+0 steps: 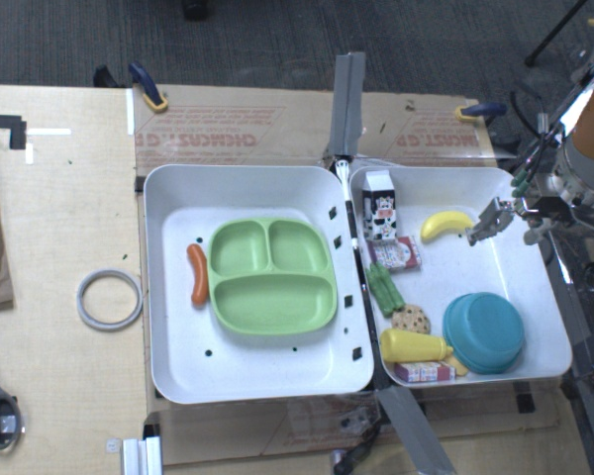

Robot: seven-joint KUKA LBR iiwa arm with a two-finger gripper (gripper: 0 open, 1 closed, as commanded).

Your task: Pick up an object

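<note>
Yellow plastic marks the nearest candidate: a toy banana lies in the right bin, just beside the gripper at its nine o'clock, long axis running roughly three-to-nine. The gripper hovers low over the bin's upper right part; whether its fingers are spread or pressed together cannot be told, and nothing shows between them. A short move toward nine o'clock would likely bring it over the banana. Counted in that bin: one banana, one milk carton, one blue bowl, one cookie, one yellow bottle. The left bin carries one green tray and one sausage.
</note>
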